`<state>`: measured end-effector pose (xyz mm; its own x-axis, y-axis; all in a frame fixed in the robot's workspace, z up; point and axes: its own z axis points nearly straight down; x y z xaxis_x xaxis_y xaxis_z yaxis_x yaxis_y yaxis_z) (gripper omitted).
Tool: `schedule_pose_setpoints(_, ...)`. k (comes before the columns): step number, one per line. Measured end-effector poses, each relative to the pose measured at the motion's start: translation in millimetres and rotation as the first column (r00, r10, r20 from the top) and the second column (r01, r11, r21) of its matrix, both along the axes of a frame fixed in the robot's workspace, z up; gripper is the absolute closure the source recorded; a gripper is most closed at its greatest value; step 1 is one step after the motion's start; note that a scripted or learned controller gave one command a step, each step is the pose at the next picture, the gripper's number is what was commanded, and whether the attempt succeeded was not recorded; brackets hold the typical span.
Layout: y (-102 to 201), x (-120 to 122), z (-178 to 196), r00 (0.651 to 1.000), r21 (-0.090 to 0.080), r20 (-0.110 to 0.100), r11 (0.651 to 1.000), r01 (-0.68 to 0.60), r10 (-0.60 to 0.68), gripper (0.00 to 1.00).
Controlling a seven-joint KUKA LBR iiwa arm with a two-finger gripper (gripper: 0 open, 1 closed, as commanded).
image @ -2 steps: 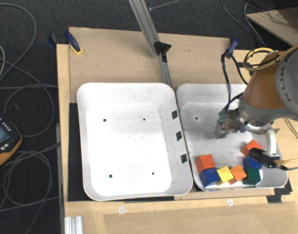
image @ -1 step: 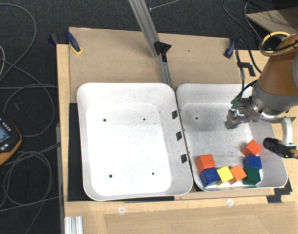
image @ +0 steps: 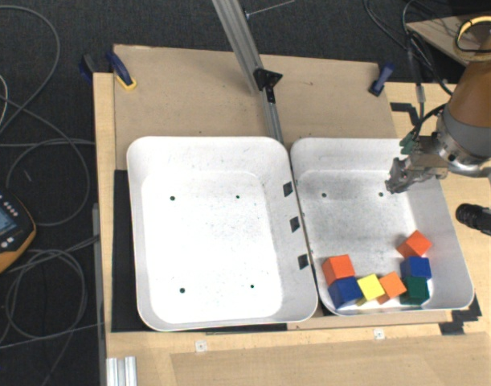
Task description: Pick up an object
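1. At the near rim of the right bin (image: pixel 462 252), a cluster of blocks lies: an orange block (image: pixel 337 267), blue block (image: pixel 345 291), yellow block (image: pixel 370 287), small orange block (image: pixel 392 285), green block (image: pixel 415 293), a second blue block (image: pixel 417 268) and a tilted orange block (image: pixel 416 244).
2. Beside it, the left bin (image: pixel 141 215).
3. Farther back, the gripper (image: pixel 396 179) hangs over the right bin's far part, well apart from the blocks, with nothing seen in its grasp; how far it is spread cannot be told.
4. Beyond, a metal bar (image: pixel 243 51) crosses the bench (image: pixel 189 87).
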<state>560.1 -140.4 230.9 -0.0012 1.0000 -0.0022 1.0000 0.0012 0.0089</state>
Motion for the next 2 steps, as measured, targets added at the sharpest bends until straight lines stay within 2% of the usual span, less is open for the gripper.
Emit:
schedule_pose_setpoints(1,0,2,54,1.0,0.0,-0.001,1.0,0.0,0.0,1.0)
schedule_pose_setpoints(2,55,22,40,1.0,0.004,-0.008,1.0,-0.005,0.005,1.0)
